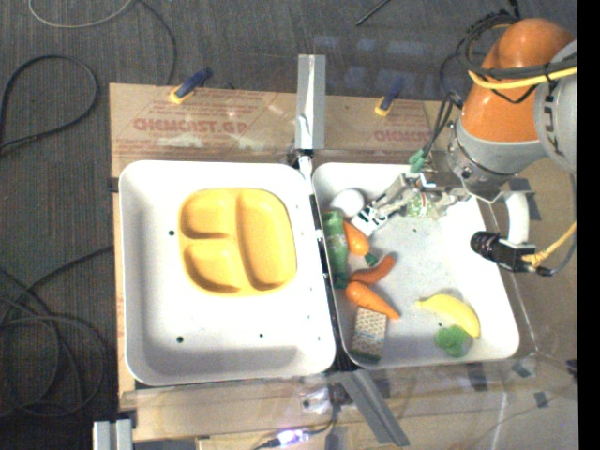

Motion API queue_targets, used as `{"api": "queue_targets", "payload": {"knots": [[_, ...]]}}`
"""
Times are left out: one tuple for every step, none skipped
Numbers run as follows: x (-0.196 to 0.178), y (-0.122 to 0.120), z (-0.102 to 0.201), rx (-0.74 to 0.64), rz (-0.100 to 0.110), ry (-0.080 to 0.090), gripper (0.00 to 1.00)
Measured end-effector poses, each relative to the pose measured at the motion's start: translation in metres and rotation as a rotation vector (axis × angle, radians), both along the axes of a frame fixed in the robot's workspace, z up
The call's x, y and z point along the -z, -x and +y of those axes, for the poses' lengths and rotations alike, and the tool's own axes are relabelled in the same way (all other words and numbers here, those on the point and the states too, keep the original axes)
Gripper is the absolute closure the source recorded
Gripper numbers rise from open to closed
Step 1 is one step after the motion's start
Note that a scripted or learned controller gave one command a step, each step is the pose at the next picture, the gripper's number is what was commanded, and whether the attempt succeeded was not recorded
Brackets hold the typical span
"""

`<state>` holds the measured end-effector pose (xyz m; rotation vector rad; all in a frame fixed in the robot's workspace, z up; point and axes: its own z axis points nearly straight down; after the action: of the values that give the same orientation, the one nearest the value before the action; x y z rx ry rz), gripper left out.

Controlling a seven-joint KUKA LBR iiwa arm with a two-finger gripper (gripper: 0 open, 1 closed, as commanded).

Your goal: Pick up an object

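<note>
Gripper (372, 216) low over the far-left part of the right bin (487, 345). Fingers point left; tips small and blurred against clutter, so cannot tell whether they are spread or closed, nor whether anything sits between them. Tips lie just beside a white round object (347, 200) in the bin's far-left corner, and just far of a small orange piece (357, 240); contact with either not readable.

Behind the tips, the wrist carries wiring and a green board, then the grey arm with its orange band (511, 73) coming in from the far right.

Right bin contents, all loose on the floor:
- green bottle-like item (335, 242) along the left wall
- orange-red sausage-shaped piece (373, 269) near centre-left
- carrot (371, 298) just near of that, lying at a slant
- patterned sponge-like block (369, 328) at the near-left corner
- banana (451, 309) toward the near right
- green broccoli-like lump (454, 340) touching the banana's near end

Left bin (150, 345) holds a yellow divided tray (238, 240), lying flat, far of centre, three compartments showing nothing in them.

Both bins rest side by side on cardboard (206, 125), with two clamps at its far edge.
</note>
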<state>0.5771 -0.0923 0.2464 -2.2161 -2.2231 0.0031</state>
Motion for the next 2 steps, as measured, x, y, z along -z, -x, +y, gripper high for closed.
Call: {"api": "queue_targets", "payload": {"knots": [[0.140, 0.030, -0.017, -0.123, 0.000, -0.001, 0.00], [0.156, 0.051, -0.011, -0.173, -0.020, 0.007, 0.00]]}}
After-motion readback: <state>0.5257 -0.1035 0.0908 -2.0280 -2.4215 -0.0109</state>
